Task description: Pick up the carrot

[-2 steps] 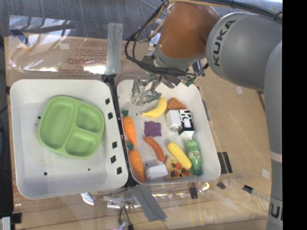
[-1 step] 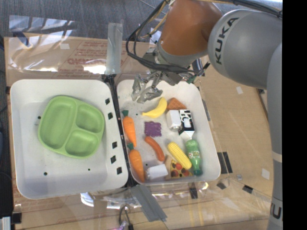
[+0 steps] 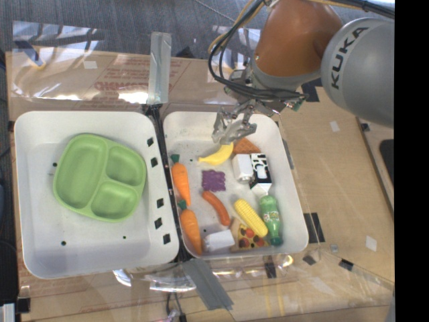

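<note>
The orange plastic carrot with a green top (image 3: 180, 183) lies along the left wall of the right-hand white bin (image 3: 291, 200), its green end toward the far side. A second orange carrot (image 3: 190, 229) lies just beyond its tip, nearer the front corner, also against the left wall. Neither carrot is touched by the arm.

The two-finger metal gripper (image 3: 230, 130) hangs over the far part of the same bin, well apart from both carrots. Its fingers (image 3: 221, 131) stand slightly apart with nothing between them, just above a yellow plastic banana (image 3: 217, 155).

Other contents of the right bin: a purple grape cluster (image 3: 214, 179), a red-orange sausage (image 3: 216, 207), a yellow corn cob (image 3: 250, 218), a green bottle (image 3: 270, 218), a black-and-white carton (image 3: 260, 169), a small white block (image 3: 219, 240) and a pizza slice (image 3: 249, 237).

The left-hand white bin (image 3: 30, 200) holds a light green three-compartment plate (image 3: 100, 176). Both bins rest on the brown bench (image 3: 335, 180).
</note>
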You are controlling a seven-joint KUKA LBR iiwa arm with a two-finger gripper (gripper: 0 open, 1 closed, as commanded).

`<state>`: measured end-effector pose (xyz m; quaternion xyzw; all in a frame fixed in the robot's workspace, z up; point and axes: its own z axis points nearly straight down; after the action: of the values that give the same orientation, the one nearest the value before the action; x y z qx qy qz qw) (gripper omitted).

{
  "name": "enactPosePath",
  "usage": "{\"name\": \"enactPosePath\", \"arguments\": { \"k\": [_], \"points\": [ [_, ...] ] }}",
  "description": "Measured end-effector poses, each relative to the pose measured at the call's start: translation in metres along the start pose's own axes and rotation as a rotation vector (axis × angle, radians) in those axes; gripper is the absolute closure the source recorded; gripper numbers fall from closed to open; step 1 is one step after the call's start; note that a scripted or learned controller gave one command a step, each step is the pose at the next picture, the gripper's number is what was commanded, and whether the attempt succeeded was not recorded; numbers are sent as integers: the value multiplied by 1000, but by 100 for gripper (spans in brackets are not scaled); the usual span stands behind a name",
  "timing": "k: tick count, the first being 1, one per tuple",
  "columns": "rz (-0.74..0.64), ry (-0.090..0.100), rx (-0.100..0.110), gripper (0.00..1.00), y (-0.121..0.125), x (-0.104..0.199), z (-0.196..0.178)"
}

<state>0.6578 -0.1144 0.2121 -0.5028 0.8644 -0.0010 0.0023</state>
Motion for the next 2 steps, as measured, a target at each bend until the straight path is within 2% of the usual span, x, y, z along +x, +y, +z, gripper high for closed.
{"name": "enactPosePath", "arguments": {
  "k": [1, 2],
  "points": [
    [-151, -1, 1, 100, -15, 25, 2],
    [-135, 1, -5, 100, 48, -20, 5]
  ]
}}
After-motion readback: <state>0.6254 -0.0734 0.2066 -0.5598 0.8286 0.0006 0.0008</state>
